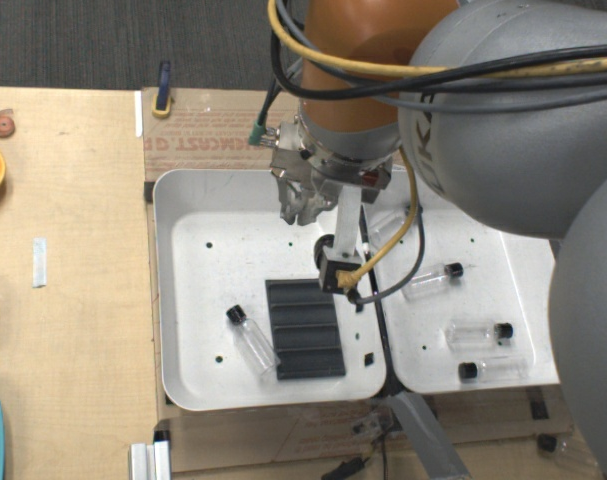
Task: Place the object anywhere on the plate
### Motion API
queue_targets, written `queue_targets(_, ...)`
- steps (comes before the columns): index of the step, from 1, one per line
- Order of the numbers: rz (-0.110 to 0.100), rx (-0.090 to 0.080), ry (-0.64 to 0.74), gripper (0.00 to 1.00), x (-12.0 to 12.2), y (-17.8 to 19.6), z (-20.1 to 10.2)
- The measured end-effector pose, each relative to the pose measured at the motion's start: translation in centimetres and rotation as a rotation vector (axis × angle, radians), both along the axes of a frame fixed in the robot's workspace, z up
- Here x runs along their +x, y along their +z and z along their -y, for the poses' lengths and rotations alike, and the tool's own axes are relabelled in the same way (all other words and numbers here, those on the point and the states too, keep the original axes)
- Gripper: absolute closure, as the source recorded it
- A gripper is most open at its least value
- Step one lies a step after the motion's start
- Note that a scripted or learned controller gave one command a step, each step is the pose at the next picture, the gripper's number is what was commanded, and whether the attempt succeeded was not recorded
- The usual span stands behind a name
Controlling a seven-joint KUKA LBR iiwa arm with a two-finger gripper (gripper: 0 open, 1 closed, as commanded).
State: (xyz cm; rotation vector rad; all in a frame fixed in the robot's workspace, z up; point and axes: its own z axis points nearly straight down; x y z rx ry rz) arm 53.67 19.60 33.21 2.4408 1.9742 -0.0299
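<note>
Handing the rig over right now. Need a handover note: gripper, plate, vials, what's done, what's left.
Gripper: hovers over the back of the left bin; no vial seen in it.
Plate: dark and ribbed, at the front middle of the left bin.
Left vial: lies on the bin floor along the plate's left edge, not on it.
Right bin: rear vial, middle vial and front vial, all lying down.
Done: nothing placed on the plate yet.
Left: grasp a vial and set it on the plate; the left one is probably the nearest.
</note>
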Motion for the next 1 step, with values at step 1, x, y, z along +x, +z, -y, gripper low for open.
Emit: queue_targets(1, 0.006, 0.012, 0.264, 1.00, -5.92, -4.54, -0.63)
